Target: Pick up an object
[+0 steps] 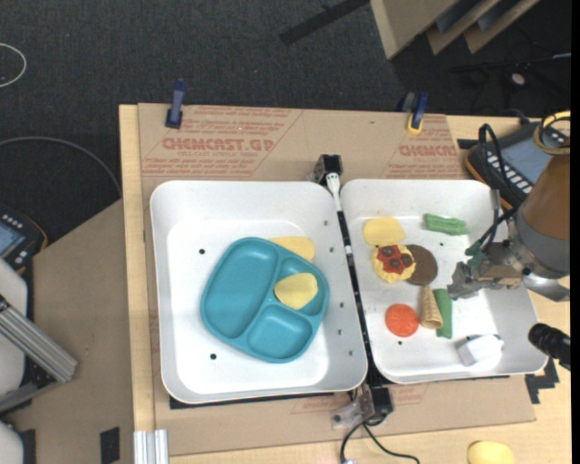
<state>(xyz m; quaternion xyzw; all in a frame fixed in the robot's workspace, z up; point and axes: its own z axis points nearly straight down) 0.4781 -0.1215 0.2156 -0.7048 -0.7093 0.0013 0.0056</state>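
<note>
Gripper (464,276) hangs low over the right bin (412,192), above the green stick (442,314) beside the cone (430,308); whether it is open or closed, cannot tell. Tomato (402,320) lies left of the cone. Left bin (172,299) holds a blue tray (245,304) with a yellow piece (295,289).

Cardboard sheet (272,136) with red printed lettering covers bench top. Dark carpet floor (181,45) beyond its far edge and to its left. Blue clamp (175,104) grips its far edge near left corner; blue-and-yellow clamp (416,112) grips same edge further right. Wooden furniture (453,25) stands beyond far right corner. Thin cable (54,145) loops on floor left of sheet. Aluminium rail (36,349) lies at lower left. Light even, soft shadows.
</note>
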